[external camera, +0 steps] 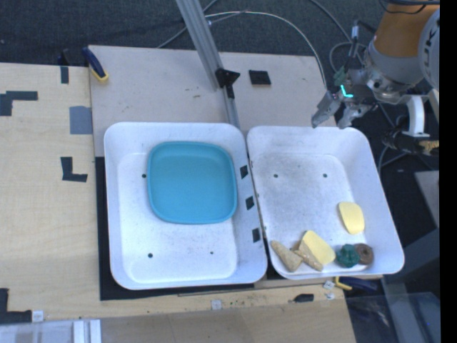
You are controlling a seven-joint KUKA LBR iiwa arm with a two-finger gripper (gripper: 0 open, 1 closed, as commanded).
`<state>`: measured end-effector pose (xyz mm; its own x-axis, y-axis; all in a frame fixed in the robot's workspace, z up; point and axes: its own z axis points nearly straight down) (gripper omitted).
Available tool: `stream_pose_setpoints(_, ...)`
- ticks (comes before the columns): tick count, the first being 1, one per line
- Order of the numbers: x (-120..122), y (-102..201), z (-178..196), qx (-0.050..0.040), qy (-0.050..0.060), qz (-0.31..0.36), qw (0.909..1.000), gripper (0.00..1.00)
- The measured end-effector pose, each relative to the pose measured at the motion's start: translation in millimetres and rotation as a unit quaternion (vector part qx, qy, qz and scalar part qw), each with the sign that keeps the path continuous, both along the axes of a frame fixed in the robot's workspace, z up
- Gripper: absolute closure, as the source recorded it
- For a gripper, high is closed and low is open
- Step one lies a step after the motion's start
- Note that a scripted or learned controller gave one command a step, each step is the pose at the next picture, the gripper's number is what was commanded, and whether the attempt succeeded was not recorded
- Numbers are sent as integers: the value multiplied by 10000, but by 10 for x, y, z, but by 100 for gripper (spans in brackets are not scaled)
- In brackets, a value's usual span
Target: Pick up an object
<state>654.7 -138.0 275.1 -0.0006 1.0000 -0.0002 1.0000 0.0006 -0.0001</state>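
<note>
Nearest the camera, along the right bin's lower wall, lies a cluster of small items. A tan bread stick lies with its long axis running diagonally, from upper left to lower right. Just beside it, touching or nearly so, sits a yellow wedge, its long axis also diagonal and its narrower end toward the upper left. To the right of the wedge sit a teal lump and a brown ring, pressed close together in the bin's lower right corner. A yellow oval lies apart from the cluster, slightly farther up, its long axis near vertical with a slight tilt.

Left bin: holds a teal square plate with rounded corners, lying flat in the upper middle. Both bin floors show dark speckling.

Bench: light wood, marked with dark tape pieces. A paler board lies behind the bins. A grey metal post rises at a slant from the seam between the bins. A yellow and blue clamp sits at the board's far left corner. Black cables loop over dark flooring beyond.

Gripper: hangs above the right bin's far rim, well apart from all items. Its two fingers are spread, with nothing between them.
</note>
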Motion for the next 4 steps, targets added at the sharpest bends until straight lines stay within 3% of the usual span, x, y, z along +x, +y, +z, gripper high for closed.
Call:
stream_pose_setpoints(1, 0, 0, 0, 0, 1, 0, 10000, 0)
stream_pose_setpoints(2, -31, -20, -432, 2, 20, -1, 10000, 0)
stream_pose_setpoints(4, -9, -97, -1639, 3, 27, -3, 10000, 0)
